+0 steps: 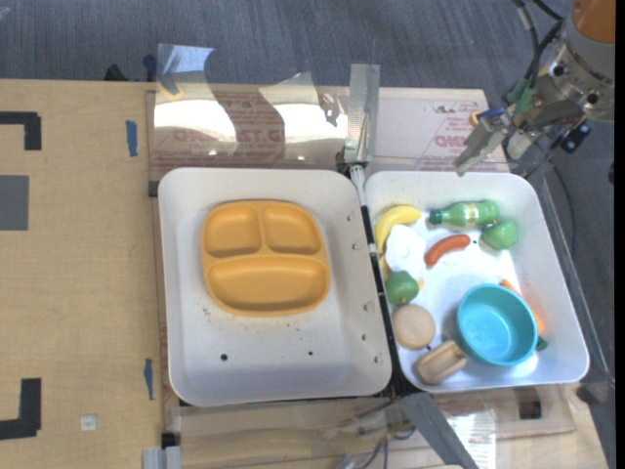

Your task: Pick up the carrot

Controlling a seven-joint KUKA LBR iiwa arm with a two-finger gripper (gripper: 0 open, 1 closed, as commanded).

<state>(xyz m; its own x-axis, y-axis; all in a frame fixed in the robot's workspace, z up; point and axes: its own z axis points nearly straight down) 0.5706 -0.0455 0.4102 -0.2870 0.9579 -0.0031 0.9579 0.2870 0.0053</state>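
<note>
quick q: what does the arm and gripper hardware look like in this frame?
Orange band at the top right corner, grey metallic wrist block below it. Dark cables loop alongside. The two-finger gripper has slim grey fingers with small green and blue fittings near its base.

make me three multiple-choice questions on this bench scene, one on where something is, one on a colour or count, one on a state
1. Where does the orange divided plate lie?
A. in the left bin
B. in the right bin
C. on the cardboard outside both bins

2. What colour is the bowl in the right bin?
A. red
B. blue
C. white

3. Where is the gripper relative to the carrot?
A. clamped on the carrot
B. resting in the left bin
C. up over the right bin's far edge, apart from the carrot

Answers:
1. A, the plate sits in the middle of the left bin.
2. B, the bowl is blue, near the right bin's near corner.
3. C, the gripper hangs at the far rim while the carrot peeks out beside the bowl.
</note>
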